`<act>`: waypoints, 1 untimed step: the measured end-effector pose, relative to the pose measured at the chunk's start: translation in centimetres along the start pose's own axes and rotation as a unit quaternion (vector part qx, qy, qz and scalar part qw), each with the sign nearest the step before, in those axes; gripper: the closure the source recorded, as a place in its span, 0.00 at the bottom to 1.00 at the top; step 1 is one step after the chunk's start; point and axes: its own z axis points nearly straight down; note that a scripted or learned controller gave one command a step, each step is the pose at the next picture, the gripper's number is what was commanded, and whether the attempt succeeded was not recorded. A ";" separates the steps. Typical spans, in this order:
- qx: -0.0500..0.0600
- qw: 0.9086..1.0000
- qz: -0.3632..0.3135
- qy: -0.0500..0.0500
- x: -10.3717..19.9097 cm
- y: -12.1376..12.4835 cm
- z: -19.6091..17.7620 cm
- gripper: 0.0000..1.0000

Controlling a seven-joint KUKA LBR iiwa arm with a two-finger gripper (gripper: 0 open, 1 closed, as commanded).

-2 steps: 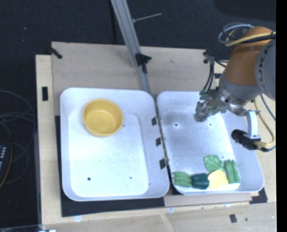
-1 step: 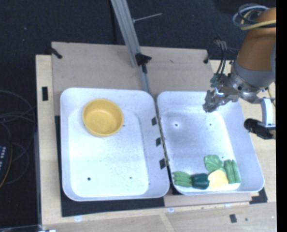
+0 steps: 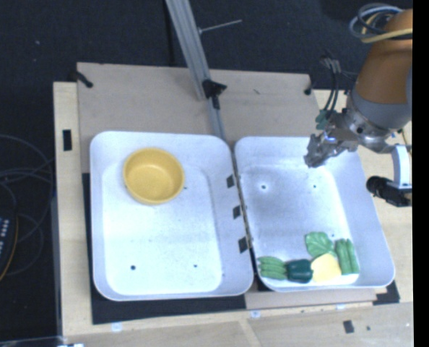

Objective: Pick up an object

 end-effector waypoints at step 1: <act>0.000 1.000 -0.002 0.000 4.8 0.3 -0.5 1.00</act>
